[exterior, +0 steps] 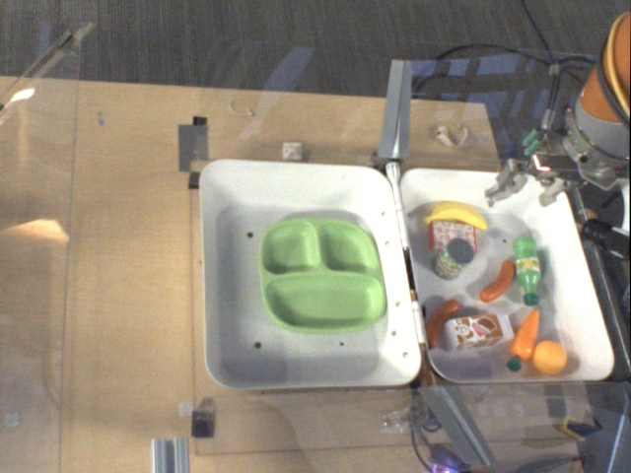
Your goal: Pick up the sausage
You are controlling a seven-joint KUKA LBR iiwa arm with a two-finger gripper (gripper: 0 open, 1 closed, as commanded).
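The smooth, curved orange-red sausage [497, 281] lies in the right white bin [590, 294]; the gripper [526, 184], fingers seemingly apart, hangs above the wooden bench [99, 264].

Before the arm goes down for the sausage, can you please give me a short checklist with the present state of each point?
1. Sausage in view, lying in the right bin: ok.
2. Pincer above the sausage: not ok, it is over the bin's far edge.
3. Pincer open, nothing between its fingers: ok.
4. Free room around the sausage: not ok, the green bottle lies close beside it.
5. Sausage uncovered from above: ok.
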